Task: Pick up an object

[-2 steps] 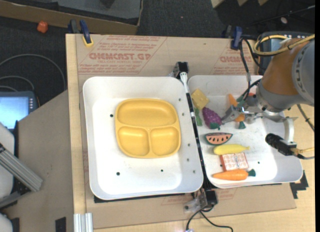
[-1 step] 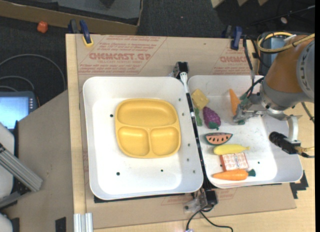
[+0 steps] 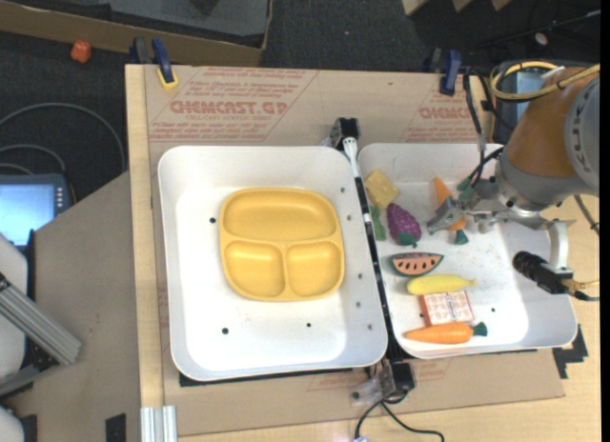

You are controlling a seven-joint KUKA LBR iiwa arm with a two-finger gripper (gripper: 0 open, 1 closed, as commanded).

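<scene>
The gripper (image 3: 457,217) sits low in the right bin (image 3: 534,335) over a small orange piece (image 3: 439,189) (cannot tell its state), toys clustered there for picking: eggplant (image 3: 404,224), watermelon slice (image 3: 417,263), carrot (image 3: 440,334).

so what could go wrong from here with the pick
1. The toys in the right bin lie close together: watermelon slice, yellow piece and red-and-white box nearly touch, so a grasp on one may nudge its neighbours.
2. The end effector sits low near the small orange carrot and a green-and-orange piece, and could knock them aside.
3. The purple eggplant lies near the bin divider, leaving little room on that side.
</scene>
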